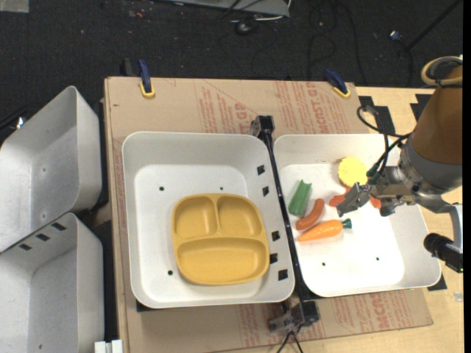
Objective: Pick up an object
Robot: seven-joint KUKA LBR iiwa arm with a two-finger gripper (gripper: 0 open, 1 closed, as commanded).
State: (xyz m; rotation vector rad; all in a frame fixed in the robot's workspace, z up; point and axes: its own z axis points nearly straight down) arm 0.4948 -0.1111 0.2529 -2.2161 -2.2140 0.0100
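Two shallow white bins sit side by side on the worktop (221, 98); the left bin (147, 160) holds one yellow divided plate (219, 238) with three compartments, lying flat near the bin's middle; the right bin (383, 271) holds the loose items, gathered in its upper left half. Counted there: one green piece (300, 196), tilted and lying near the divider between the bins; one reddish-brown sausage (311, 213) just beside it, slanted the same way; one orange carrot (321, 231) just below the sausage, lying almost level with its green end pointing right; one yellow round piece (352, 171) near the bin's far wall; one small red piece (338, 200), partly hidden by the gripper. One arm (441, 134) reaches in from the right over the right bin, its wrist roughly level and pointing left; the gripper (352, 199) sits low above the bin floor between the yellow round piece and the carrot, close to the red piece; whether its dark fingers are spread or closed cannot be told, and no item is plainly seen between them.
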